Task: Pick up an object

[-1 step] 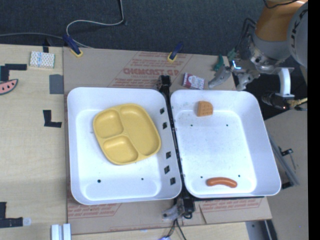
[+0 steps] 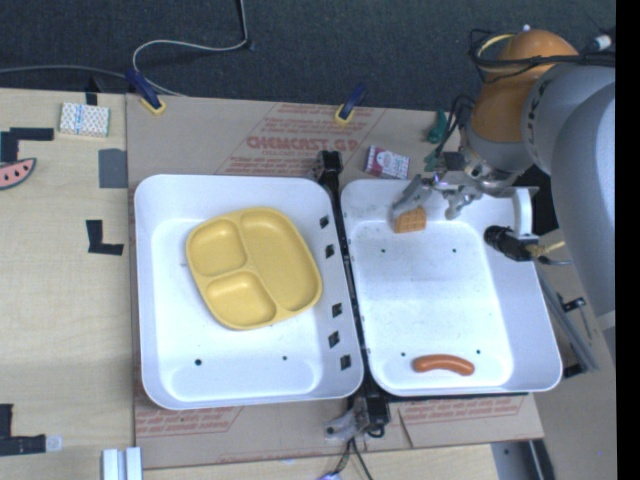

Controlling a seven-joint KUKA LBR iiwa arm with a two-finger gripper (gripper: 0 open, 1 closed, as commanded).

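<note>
Camera view: jaws (image 2: 424,200) touching brown block (image 2: 409,221), right bin (image 2: 520,308).

**One fixed camera above the bench**

The bench (image 2: 250,138) is viewed from a single camera mounted above it and tilted down at a slant. Both white bins are taken in whole: the left bin (image 2: 160,268) and the right bin (image 2: 520,318), side by side. The bench's far edge is met by dark floor at the top. The arm (image 2: 570,118) is seen entering from the right edge.
</note>
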